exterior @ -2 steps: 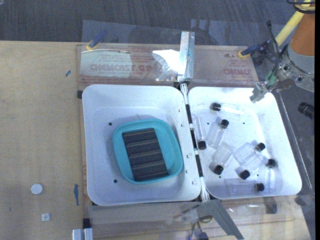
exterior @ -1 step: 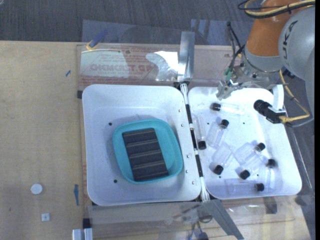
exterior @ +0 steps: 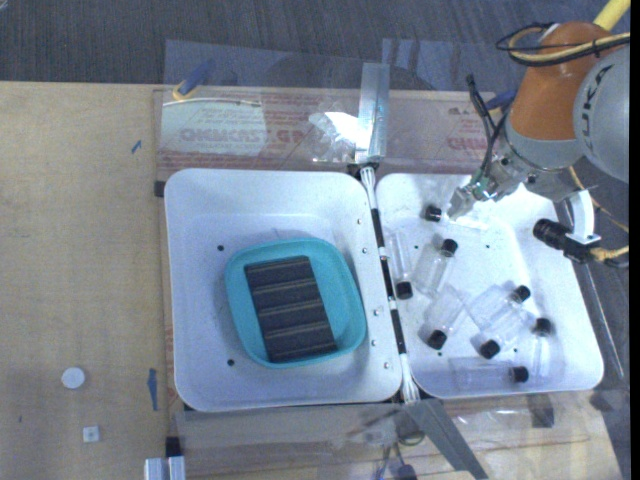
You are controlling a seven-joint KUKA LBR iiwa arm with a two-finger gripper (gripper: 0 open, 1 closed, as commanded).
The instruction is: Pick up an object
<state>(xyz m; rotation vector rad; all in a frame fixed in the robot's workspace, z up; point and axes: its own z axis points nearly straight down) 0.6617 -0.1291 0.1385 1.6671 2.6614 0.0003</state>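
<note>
At the far left we see the bare wooden bench (exterior: 70, 218), with a small pale disc (exterior: 73, 377) lying near its lower edge and a tinier square bit (exterior: 91, 433) just below that. Moving right, we come to the left bin (exterior: 190, 208), a shallow white tray. In it sits a teal dish (exterior: 345, 298) with rounded corners, and a dark ribbed block (exterior: 290, 308) lies inside that dish, slightly turned against the bin's sides.

Behind both bins we note a strip of printed cardboard (exterior: 215, 128) and an upright metal bracket (exterior: 374, 113) standing over the seam between them.

The right bin (exterior: 585, 363) touches the left one along that seam. Scattered across its floor are several clear bottles with black caps: one (exterior: 399, 268) lies along the left wall, one (exterior: 436, 265) rests near the middle, one (exterior: 440, 323) sits below it, and a cluster (exterior: 500, 318) spreads toward the lower right corner, with another (exterior: 490, 373) near the front wall.

At the upper right, the arm (exterior: 560, 88) with its orange band reaches in. Its gripper (exterior: 470, 200) is over the back of the right bin, close to a loose black cap (exterior: 432, 211). We cannot tell how it is set, and we see no bottle clasped in it.
</note>
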